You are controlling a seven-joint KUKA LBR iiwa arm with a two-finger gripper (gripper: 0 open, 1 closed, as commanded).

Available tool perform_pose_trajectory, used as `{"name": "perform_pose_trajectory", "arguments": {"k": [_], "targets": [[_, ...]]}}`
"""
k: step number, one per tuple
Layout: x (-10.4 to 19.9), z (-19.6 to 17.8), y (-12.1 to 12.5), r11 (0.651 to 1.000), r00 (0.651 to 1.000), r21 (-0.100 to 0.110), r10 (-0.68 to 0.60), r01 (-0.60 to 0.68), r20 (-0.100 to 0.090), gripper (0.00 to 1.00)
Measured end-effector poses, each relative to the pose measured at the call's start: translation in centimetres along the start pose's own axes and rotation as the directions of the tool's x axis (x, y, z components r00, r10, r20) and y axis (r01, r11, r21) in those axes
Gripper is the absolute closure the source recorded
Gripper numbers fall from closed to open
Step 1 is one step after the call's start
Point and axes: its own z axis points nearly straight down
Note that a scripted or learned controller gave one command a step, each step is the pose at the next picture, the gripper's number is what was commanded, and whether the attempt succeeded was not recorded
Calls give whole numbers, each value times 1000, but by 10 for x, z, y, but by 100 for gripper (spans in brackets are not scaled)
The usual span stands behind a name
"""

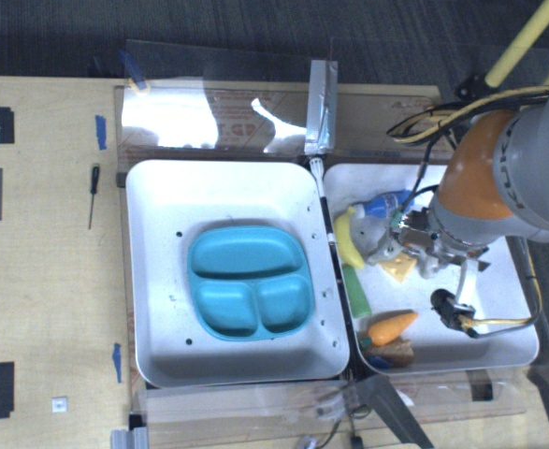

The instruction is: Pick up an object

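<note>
Gripper [422,251] low in R bin [508,340] w/ toys; blue tray [250,281] in L bin [152,251].

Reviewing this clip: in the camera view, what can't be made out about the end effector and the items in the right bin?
- End effector: whether it is open or shut, or grips anything; the wrist covers it from above.
- Blue-capped item: its body is hidden under the arm.
- Yellow wedge: partly tucked under the end effector; identity unclear.
- Brown thing beside the carrot: too small and dark to name.
</note>
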Motion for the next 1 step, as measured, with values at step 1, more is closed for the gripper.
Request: {"name": "perform_pose_trajectory", "arguments": {"k": [1], "targets": [[0,-11,1,1000,1000,-3,2,-2,-1,100]]}}
